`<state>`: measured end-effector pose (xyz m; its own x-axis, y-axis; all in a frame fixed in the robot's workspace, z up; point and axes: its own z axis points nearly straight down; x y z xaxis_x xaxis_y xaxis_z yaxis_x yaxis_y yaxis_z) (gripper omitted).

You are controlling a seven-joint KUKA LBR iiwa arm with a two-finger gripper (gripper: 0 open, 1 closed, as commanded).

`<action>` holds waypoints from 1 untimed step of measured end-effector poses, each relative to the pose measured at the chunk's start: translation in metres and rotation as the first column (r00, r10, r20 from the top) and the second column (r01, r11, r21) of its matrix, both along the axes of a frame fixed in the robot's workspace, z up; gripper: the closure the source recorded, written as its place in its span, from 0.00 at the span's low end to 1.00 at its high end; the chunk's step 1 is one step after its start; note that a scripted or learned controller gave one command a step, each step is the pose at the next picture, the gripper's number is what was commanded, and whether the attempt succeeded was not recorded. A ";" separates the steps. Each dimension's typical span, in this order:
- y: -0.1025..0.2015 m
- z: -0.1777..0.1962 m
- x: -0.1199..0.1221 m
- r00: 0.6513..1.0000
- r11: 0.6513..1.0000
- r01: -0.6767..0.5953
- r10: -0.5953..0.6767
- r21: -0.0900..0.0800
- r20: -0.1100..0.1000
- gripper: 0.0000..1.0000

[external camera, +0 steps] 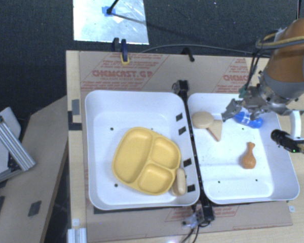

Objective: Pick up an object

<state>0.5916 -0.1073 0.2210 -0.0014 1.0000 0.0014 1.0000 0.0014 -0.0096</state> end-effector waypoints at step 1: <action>0.000 0.006 0.002 1.000 1.000 -0.002 0.002 -0.001 0.011 0.00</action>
